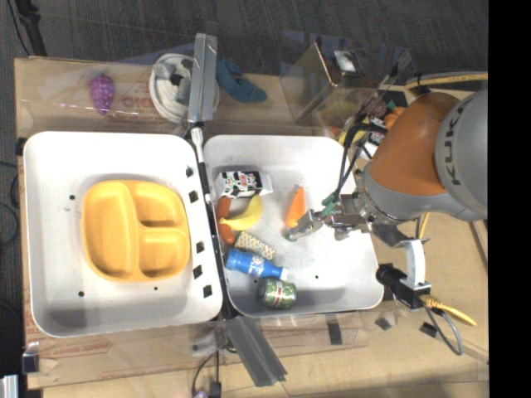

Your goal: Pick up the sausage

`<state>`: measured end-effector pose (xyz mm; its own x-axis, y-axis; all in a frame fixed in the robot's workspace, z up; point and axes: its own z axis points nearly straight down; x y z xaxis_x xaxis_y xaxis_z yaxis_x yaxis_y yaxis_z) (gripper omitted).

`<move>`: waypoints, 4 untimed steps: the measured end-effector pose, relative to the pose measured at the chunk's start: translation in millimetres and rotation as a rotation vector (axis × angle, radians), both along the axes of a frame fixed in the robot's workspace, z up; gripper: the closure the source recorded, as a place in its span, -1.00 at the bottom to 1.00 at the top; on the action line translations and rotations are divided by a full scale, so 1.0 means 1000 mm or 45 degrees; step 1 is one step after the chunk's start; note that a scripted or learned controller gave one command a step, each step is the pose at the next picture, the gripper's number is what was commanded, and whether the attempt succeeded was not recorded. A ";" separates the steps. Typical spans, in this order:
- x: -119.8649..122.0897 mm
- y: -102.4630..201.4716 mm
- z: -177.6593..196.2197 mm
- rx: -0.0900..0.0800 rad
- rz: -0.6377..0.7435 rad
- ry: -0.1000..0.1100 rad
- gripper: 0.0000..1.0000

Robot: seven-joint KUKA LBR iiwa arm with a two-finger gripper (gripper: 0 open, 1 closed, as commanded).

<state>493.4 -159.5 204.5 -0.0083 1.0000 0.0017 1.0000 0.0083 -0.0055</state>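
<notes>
The sausage (224, 227) is a short red-brown piece lying against the left wall of the right bin (348, 284). A yellow banana (246, 214) partly covers its upper end. My gripper (300, 227) hangs low over the middle of that bin, pointing left. It is about a hand's width to the right of the sausage and does not touch it. An orange carrot (295, 206) lies just above the gripper's tip. Nothing shows in the gripper's hold.
Crowded near the sausage are a black-and-white carton (241, 182), a patterned bar (255, 245), a blue bottle (253, 264) and a green can (276, 292). The left bin (50, 164) holds a yellow divided plate (137, 228). Clutter sits behind both bins.
</notes>
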 end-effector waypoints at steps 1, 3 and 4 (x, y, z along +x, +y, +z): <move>0.008 0.028 -0.093 0.000 0.113 0.000 -1.00; 0.146 0.013 -0.106 0.003 -0.293 0.015 -1.00; 0.127 0.067 -0.113 -0.003 -0.251 -0.001 -1.00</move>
<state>620.6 -92.5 91.4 0.1875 0.9823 -0.0006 0.9822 -0.1875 -0.0044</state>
